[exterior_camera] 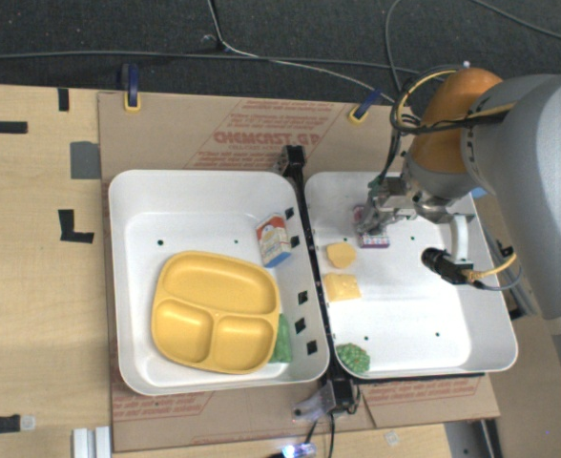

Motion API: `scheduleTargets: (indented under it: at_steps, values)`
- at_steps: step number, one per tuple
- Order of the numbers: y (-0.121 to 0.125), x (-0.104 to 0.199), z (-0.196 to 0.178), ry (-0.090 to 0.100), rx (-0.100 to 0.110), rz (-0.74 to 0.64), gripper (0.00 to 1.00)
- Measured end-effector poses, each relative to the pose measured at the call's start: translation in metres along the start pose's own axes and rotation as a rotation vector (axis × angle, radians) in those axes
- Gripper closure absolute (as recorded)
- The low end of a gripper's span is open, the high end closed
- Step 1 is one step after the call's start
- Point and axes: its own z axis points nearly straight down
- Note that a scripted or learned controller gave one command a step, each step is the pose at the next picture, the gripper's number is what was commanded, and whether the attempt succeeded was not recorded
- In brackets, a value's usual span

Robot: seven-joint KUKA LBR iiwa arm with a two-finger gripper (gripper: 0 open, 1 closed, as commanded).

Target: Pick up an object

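- Camera view: arm (509,160) comes in from right, grey w/ orange band, hand (374,219) low over the upper-left part of the right bin (471,342).
- Hand state: can't tell whether spread or pressed together; too small and dark there.
- Small purple/white item (375,240) sits just under the hand, on the bin floor; contact can't be judged.
- Near it in the right bin: round yellow piece (341,255), just below that a flat square yellow piece (342,287), and a bumpy green lump (353,357) at the bottom-left corner.
- Left bin (133,208): big yellow plastic tray (216,311) w/ three compartments, smooth, rounded corners; thin green item (282,340) wedged between tray and bin wall.
- Small carton (275,239), red/white/blue print, tilted against the left bin's right wall.
- Bins are shallow, white, glossy, touching side by side w/ a black strip (304,256) along the join.
- Both rest on brown cardboard (252,132) w/ red print, on a wood-grain table (32,284).
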Motion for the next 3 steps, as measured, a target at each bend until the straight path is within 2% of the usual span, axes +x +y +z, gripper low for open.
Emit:
scheduleTargets:
  at_steps: [1,3]
  values:
    - [0.002,0.001,-0.042,0.008,0.011,0.001,1.00]
    - [0.015,0.002,-0.153,0.007,0.008,0.001,1.00]
